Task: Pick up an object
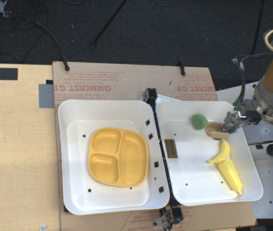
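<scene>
1. Camera view looks down at a slant on two shallow white bins set side by side on a brown cardboard sheet [126, 83], which lies on a light wooden bench [16, 148].
2. Left bin [71, 114] holds a yellow divided plate [118, 157] with several compartments, lying flat near the bin's middle.
3. Right bin [189, 196] holds the loose objects, all gathered toward its right half.
4. Toward the far side of that bin sits a small green ball [199, 121].
5. Just right of the ball lies a tan, rounded wooden piece [215, 131], close to the ball; whether the two touch is unclear.
6. Nearer and further right lies a curved yellow banana [222, 152], and just beyond its near end a second, thicker yellow banana-shaped object [231, 176] runs toward the bin's near right corner.
7. The arm [271, 81] reaches in from the right edge, its orange band visible above the grey wrist.
8. The gripper [233, 121] hangs over the right bin's far right edge, right at the tan piece's right end.
9. I cannot tell how the jaws stand, nor whether anything sits between them.
</scene>
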`<state>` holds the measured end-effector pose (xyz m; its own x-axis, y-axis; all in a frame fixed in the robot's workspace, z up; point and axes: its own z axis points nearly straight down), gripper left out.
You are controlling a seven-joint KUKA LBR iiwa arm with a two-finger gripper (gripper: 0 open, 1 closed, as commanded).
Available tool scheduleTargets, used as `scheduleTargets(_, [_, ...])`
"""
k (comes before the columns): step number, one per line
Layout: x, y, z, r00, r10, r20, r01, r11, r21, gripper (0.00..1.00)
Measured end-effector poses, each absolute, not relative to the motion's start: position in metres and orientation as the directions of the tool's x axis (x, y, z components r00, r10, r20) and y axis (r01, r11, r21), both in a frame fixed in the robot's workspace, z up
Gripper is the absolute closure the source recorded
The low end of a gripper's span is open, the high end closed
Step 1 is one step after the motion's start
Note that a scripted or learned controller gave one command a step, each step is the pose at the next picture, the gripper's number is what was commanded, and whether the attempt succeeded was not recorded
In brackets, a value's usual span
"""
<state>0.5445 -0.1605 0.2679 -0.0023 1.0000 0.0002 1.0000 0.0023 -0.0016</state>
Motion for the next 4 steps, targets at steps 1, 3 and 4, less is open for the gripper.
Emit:
scheduleTargets(1, [0.545,-0.117,0.268,-0.001,1.000,0.001,1.000,0.001,-0.004,1.00])
scheduleTargets(3, [0.547,-0.021,0.253,-0.001,1.000,0.001,1.000,0.001,-0.005,1.00])
scheduleTargets(4, [0.558,0.037,0.250,0.000,1.000,0.000,1.000,0.000,-0.004,1.00])
